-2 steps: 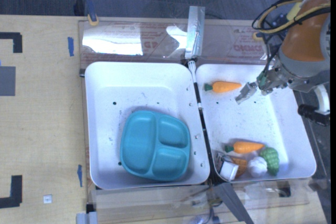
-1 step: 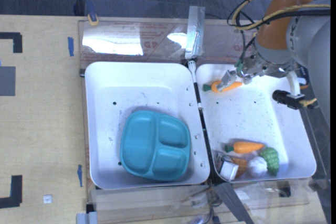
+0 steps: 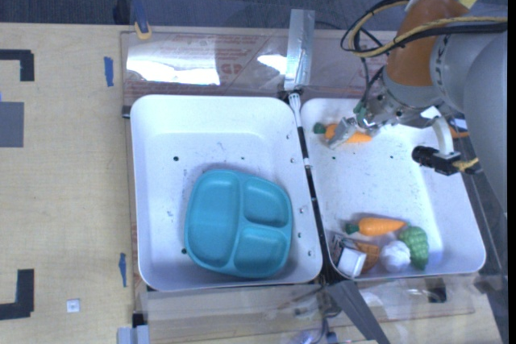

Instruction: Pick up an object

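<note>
A teal divided tray (image 3: 239, 223) is seen in the left bin (image 3: 153, 125), lying flat near the front of it, with its three compartments facing up. The rest of the left bin floor is bare white, with a few dark specks.

To the right of the divider between the bins, the right bin (image 3: 403, 181) is found. Near its back wall, just right of the divider, a small orange carrot (image 3: 348, 136) is lying. Its long axis runs almost left to right, a little tilted, with the green leafy end (image 3: 320, 127) pointing toward the divider and the orange body pointing toward the arm. The body is short and bright orange, and the green end is small and round.

The gripper (image 3: 360, 125) is placed directly at the carrot, at its right part. The fingers are partly hidden by the wrist, so it cannot be told whether the jaws are open or closed, and it cannot be told whether the carrot is held or only touched.

Toward the front of the right bin, a second carrot (image 3: 379, 226) is lying with its long axis left to right. Just beside it, a green leafy vegetable (image 3: 416, 244), a white round object (image 3: 395, 255) and a small white cup (image 3: 350, 260) are grouped in the front corner, close together.
</note>
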Motion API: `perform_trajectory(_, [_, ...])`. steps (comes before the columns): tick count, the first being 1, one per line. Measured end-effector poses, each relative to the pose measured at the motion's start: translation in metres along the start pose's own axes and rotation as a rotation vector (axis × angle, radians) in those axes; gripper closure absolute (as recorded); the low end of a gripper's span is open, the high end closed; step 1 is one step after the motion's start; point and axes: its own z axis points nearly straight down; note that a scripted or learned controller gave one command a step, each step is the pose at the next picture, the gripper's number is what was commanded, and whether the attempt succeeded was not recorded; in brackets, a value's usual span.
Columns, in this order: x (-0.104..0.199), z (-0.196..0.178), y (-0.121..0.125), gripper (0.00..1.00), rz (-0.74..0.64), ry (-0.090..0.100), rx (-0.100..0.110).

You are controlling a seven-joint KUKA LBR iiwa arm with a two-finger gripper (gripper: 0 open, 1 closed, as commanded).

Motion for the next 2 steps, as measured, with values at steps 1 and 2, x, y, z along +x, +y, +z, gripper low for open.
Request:
perform_trajectory(1, [-0.034, -0.006, -0.012, 0.0, 0.109, 0.003, 0.003])
perform_trajectory(2, [-0.019, -0.014, -0.021, 0.0, -0.036, 0.0, -0.004])
